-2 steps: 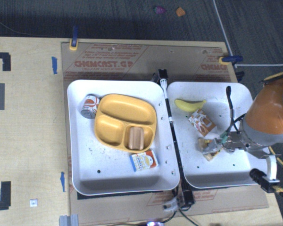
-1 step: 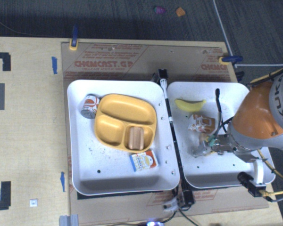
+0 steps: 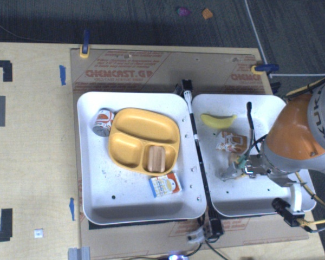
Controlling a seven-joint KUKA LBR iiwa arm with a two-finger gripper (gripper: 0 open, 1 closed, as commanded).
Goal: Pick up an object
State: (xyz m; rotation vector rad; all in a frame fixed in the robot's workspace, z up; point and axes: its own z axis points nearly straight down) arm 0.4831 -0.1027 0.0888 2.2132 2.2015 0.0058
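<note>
In the right bin (image 3: 260, 202) a yellow banana (image 3: 217, 121) lies near the far left corner. A small clear packet with orange print (image 3: 232, 142) rests just below it. My gripper (image 3: 230, 172) sits low over the right bin's floor, a little nearer the camera than the packet and apart from it. The grey arm with its orange band (image 3: 295, 134) covers the bin's right side. Nothing shows in the gripper's grasp.
The left bin (image 3: 97, 199) holds a yellow divided plate (image 3: 143, 126) with a brown block (image 3: 155, 158) in one compartment. A tipped can (image 3: 102, 122) lies at the plate's left, and a small blue and white carton (image 3: 165, 185) below it. A black divider (image 3: 195, 145) runs between the bins.
</note>
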